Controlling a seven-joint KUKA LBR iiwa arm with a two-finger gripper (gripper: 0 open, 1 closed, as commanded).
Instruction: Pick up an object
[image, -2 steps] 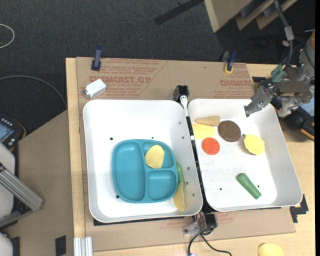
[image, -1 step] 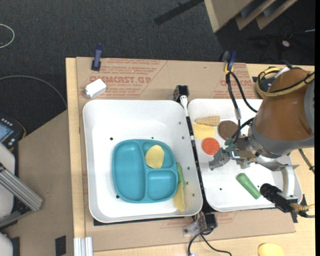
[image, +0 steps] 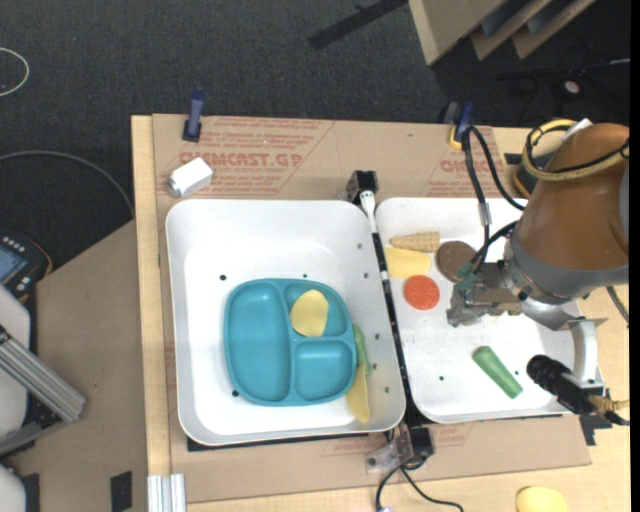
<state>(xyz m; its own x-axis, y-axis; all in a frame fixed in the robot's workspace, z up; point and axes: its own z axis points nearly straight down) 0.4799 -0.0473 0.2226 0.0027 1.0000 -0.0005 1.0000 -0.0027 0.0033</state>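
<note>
Orange flat disc (image: 421, 292) lies beside the gripper (image: 466, 305); its grip state unclear.

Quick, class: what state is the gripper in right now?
Gripper: low in the right bin, beside the orange disc; open or closed cannot be told.

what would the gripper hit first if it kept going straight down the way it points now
Likely the bare floor of the right bin. The gripper points down between the orange disc and the brown disc, though depth from this slanted view is hard to judge.
</note>
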